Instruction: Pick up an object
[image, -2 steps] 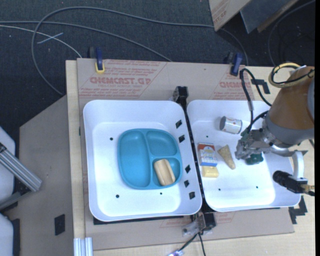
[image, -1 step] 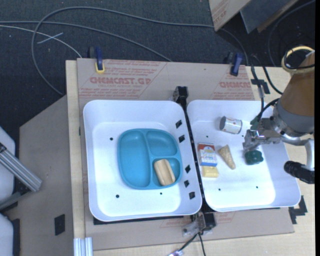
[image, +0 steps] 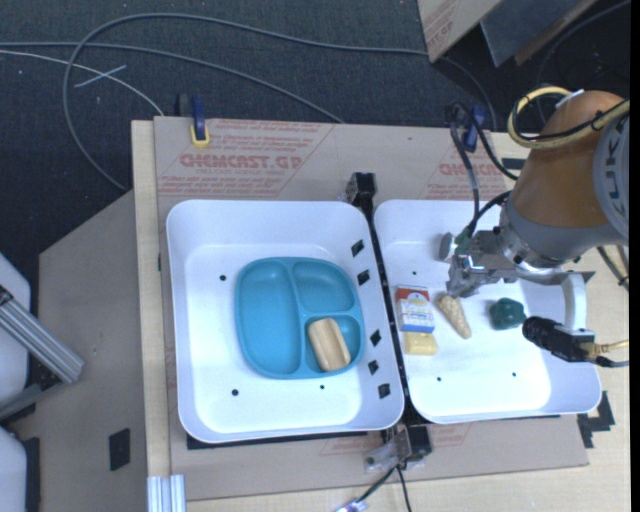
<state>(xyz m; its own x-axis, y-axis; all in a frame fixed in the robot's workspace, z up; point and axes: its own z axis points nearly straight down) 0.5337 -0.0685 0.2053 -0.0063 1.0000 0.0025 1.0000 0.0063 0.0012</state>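
The bench (image: 260, 140) is a brown board with red print, largely worn: "CHEMCAST GP" can be made out near the upper left, and a similar line near the upper right is too faint to read. A blue and yellow clamp (image: 199, 120) grips its far edge.

The left bin (image: 200, 300) carries a blue divided plate (image: 295, 315), and a tan bread roll (image: 328, 342) lies in the plate's lower right compartment.

The right bin (image: 500, 385) touches the left one along a black seam with clips. The arm (image: 570, 170), its orange band above the grey wrist, reaches in over this bin's upper right part.

In the right bin, a small box (image: 415, 308) with a red top and a blue and white label, its lettering too small to read, lies near the seam. A pale yellow block (image: 420, 344) touches its lower end. Just to the right lies a tan corn-like piece (image: 456, 315), tilted. A dark green object (image: 506, 313) sits further right, apart from the others.

The gripper (image: 462, 283) hangs just above the upper end of the corn-like piece. I cannot tell how far its jaws stand apart, nor whether they touch the piece; nothing is visibly held.
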